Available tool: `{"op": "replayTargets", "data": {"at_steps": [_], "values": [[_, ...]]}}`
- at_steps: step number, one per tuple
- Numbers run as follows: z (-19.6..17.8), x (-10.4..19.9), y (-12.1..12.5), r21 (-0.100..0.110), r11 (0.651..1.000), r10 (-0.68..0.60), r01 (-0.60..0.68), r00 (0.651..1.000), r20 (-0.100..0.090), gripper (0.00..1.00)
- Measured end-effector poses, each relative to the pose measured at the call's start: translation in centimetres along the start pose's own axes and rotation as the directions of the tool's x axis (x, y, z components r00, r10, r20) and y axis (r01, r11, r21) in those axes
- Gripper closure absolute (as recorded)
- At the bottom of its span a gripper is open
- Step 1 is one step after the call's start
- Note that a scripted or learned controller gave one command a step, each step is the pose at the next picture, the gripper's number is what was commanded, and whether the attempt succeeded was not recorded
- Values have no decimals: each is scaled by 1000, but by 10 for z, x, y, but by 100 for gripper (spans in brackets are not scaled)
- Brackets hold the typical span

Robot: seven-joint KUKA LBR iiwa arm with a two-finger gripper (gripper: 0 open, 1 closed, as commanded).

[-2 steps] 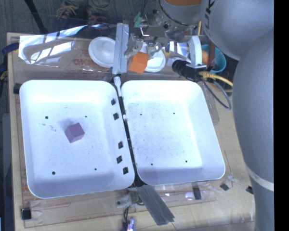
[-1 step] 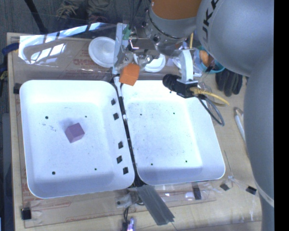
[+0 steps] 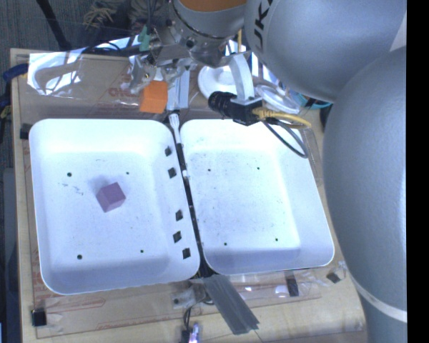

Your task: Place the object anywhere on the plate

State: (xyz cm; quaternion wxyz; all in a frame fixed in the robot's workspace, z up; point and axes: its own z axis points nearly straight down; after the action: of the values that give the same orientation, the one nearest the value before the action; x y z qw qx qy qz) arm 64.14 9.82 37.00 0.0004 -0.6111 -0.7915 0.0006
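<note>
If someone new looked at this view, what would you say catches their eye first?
The huge grey arm fills the right side, reaching to the top centre beyond the bins. There its end effector sits by an orange block, with a white plate just to the right. A lone purple cube lies in the left bin.

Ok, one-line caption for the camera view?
Gripper with orange block above the bins; purple cube in left bin.
</note>
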Motion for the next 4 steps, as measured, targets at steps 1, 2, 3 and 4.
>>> {"op": "replayTargets", "data": {"at_steps": [1, 2, 3, 4], "values": [[-73, 10, -96, -4, 998, 63, -63, 998, 0, 100], [-40, 21, 4, 5, 989, 146, -146, 989, 2, 100], [-72, 21, -54, 1, 971, 240, -240, 971, 0, 100], [-71, -5, -50, -1, 959, 283, -283, 959, 1, 100]]}}
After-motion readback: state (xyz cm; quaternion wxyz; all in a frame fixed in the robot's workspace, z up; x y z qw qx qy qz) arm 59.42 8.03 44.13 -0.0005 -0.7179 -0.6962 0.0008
